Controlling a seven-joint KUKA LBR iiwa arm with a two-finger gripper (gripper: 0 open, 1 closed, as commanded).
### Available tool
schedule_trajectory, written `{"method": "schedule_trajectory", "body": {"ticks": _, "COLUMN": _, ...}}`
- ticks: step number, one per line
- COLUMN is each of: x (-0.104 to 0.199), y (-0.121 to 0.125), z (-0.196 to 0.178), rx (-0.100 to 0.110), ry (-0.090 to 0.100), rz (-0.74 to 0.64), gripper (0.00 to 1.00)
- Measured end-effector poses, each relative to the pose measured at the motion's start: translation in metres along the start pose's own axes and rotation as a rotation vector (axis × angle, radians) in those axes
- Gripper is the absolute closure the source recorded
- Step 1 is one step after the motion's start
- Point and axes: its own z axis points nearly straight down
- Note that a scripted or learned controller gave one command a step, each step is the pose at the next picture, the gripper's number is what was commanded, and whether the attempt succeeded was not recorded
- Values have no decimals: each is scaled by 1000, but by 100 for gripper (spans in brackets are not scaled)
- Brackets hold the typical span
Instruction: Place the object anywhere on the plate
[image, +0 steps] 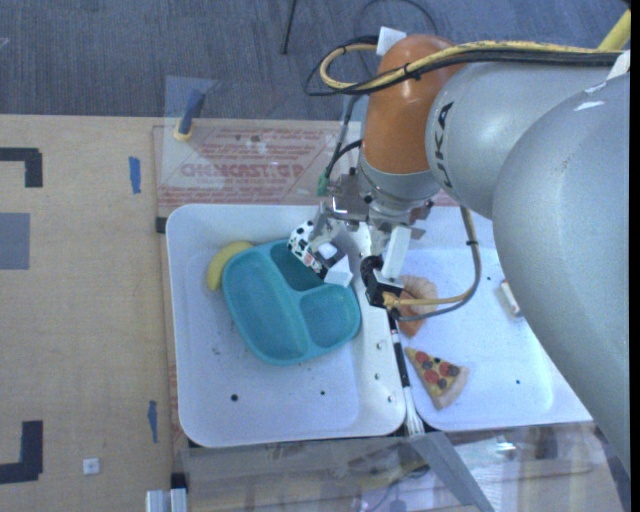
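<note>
- The small black-and-white patterned object (304, 245), rounded and toy-like, looks light and rigid, perhaps hard plastic or foam; that is a guess from its size and sheen. A smooth shell could slip, so the best hold would be across its widest part, fingers square to its sides.
- It sits at the far right edge of the teal moulded plastic plate with compartments (285, 310), touching or just over its rim, right under the hand (335, 245) of the grey arm with an orange band (405, 100).
- Whether the hand is open, closed or gripping the object cannot be told: the wrist covers the fingers.
- The plate lies in the left shallow white bin (200, 330) on the table, a yellow banana-like piece (222, 262) tucked against its far left edge.
- In the right bin (530, 380) lie a toy pizza slice (438, 377) and a pale pink piece (415, 300).
</note>
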Motion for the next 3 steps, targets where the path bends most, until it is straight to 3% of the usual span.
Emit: {"method": "schedule_trajectory", "body": {"ticks": 3, "x": 0, "y": 0, "z": 0, "rx": 0, "ry": 0, "rz": 0, "gripper": 0}}
